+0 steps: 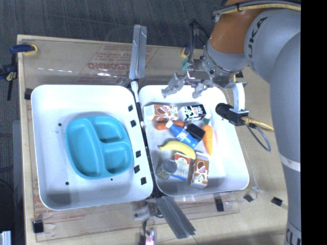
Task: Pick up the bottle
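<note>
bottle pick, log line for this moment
gripper: open, above right bin's far rim | bottle: in right bin, ungrasped

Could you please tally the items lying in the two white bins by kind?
Cartons: 3
Bottle: 1
Banana: 1
Carrot: 1
Can: 1
Blue divided tray: 1
Total: 8
</note>
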